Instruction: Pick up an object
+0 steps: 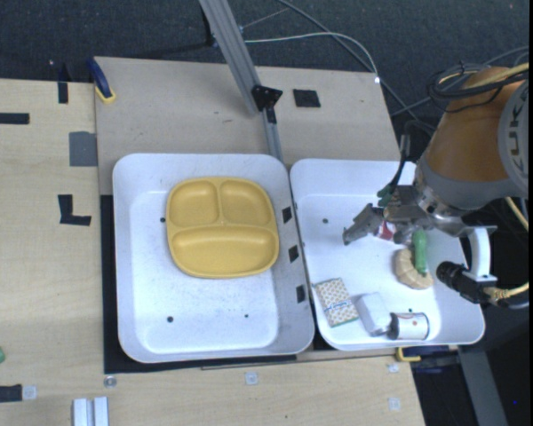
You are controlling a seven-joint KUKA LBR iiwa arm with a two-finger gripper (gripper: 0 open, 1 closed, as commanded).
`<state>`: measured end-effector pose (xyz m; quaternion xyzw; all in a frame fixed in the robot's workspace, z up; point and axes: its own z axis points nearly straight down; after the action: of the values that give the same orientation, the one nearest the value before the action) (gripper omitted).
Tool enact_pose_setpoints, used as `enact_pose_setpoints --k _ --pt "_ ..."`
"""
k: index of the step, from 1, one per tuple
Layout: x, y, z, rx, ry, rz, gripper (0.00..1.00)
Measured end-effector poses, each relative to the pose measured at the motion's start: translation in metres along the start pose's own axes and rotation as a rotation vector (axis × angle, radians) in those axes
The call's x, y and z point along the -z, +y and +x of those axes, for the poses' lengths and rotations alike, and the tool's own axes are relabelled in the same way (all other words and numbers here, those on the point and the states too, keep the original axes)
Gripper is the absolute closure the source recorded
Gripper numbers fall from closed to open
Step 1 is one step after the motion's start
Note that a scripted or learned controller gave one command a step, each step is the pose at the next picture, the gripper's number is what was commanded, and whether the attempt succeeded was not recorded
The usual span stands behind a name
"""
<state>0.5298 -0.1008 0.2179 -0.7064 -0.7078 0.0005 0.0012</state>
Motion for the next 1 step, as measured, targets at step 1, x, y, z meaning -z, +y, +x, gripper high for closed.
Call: enact_pose_setpoints --k 1 --pt "-0.0641 -0.001 -0.0018 -0.002 0.0 0.004 0.0"
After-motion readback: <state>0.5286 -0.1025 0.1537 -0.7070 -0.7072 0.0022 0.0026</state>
